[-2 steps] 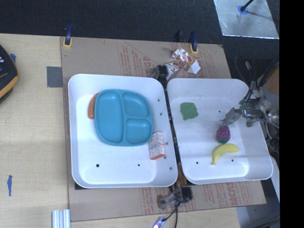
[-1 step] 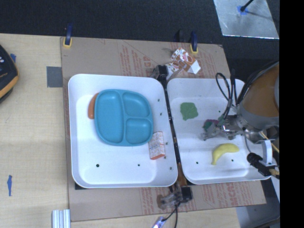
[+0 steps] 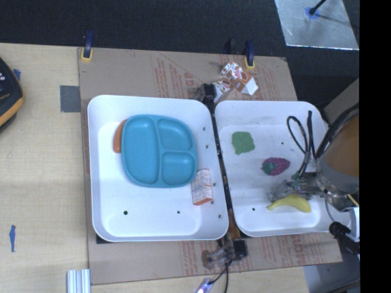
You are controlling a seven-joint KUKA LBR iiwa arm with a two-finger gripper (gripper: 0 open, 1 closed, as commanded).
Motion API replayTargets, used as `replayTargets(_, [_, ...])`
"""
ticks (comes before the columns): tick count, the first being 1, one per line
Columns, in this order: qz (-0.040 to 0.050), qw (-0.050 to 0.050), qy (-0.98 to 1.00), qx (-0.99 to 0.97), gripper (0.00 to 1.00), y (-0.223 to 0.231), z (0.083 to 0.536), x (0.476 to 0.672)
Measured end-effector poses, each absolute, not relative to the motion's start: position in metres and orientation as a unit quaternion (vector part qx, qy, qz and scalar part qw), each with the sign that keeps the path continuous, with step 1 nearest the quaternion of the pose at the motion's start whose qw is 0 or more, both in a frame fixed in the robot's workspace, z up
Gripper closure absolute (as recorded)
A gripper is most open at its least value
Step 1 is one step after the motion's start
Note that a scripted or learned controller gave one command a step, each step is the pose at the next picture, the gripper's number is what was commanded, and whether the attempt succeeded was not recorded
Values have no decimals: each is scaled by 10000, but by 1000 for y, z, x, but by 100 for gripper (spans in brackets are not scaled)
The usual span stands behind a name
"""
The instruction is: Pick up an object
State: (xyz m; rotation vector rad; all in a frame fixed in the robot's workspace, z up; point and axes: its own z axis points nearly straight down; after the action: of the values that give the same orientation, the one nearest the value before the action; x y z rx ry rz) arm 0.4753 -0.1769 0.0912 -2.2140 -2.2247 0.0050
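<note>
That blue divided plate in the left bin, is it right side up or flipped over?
Right side up. The blue plate shows its three hollow compartments facing the camera, with raised dividers between them, lying flat in the left bin.

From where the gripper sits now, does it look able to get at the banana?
Probably yes. The gripper hangs in the right bin directly beside the banana, with nothing between them; the purple grapes lie apart, further up.

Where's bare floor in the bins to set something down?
Left bin: the strip below the blue plate. Right bin: the patch below the green piece. Crowded around the purple grapes, banana and gripper.
</note>
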Motion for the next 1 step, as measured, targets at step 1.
replayTargets(1, [22,17,-7105,-7037,100,-177,101,475])
